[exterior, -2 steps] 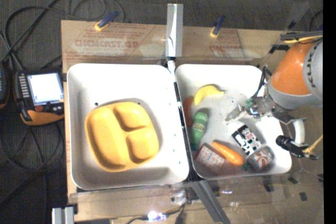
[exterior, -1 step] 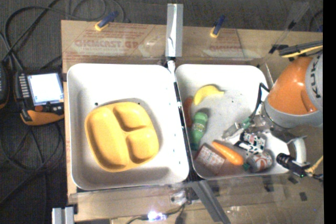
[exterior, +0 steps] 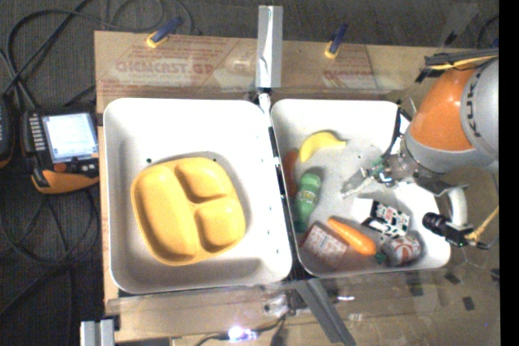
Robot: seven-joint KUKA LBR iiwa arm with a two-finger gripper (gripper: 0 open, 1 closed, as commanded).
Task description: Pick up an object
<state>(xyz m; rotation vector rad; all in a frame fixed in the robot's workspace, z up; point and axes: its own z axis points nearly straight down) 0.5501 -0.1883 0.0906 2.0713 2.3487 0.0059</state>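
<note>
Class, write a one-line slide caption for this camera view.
Claw hovers in the right bin above banana, green bottle and carrot; yellow tray fills left bin.

1. Arm (exterior: 454, 121) enters from the right, grey, with its orange band facing the camera.
2. End effector (exterior: 361, 181) points left and down.
3. Fingers (exterior: 353, 189) spread apart, nothing between them.

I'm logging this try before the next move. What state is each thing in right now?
Gripper: over the right bin, nothing visibly held.
Yellow tray: flat in the left bin.
Banana: lying loose.
Green bottle: on its side.
Carrot: lying across the pile.
</note>
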